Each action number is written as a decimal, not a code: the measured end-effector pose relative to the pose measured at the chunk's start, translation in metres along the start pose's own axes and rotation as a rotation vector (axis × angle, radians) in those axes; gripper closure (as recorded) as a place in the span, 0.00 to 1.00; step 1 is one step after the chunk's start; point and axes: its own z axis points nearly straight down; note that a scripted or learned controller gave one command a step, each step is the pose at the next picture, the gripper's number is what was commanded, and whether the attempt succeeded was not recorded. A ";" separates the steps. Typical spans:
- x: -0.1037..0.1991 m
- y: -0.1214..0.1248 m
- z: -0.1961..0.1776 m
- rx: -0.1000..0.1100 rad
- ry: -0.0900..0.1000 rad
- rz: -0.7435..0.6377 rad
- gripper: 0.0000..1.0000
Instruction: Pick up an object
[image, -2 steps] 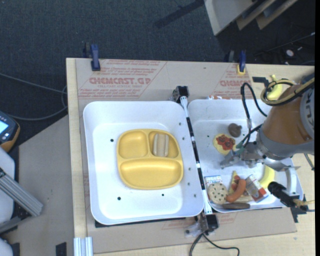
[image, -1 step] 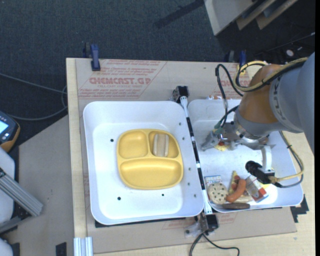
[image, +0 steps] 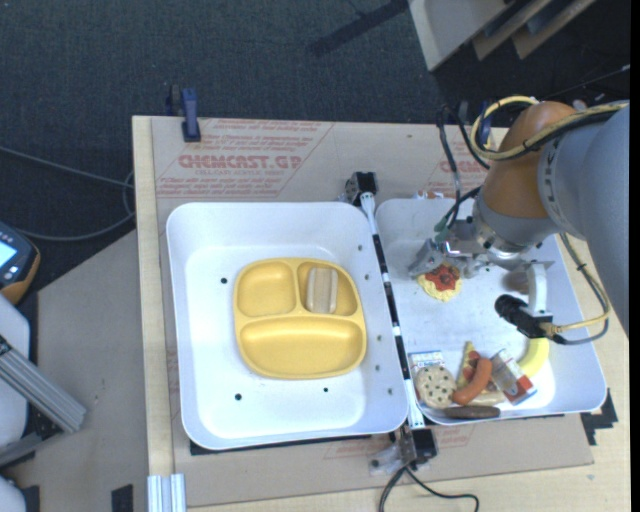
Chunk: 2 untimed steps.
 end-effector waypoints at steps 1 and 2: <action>0.001 -0.001 -0.011 0.000 0.000 0.000 1.00; 0.048 -0.057 -0.106 0.001 0.004 -0.003 1.00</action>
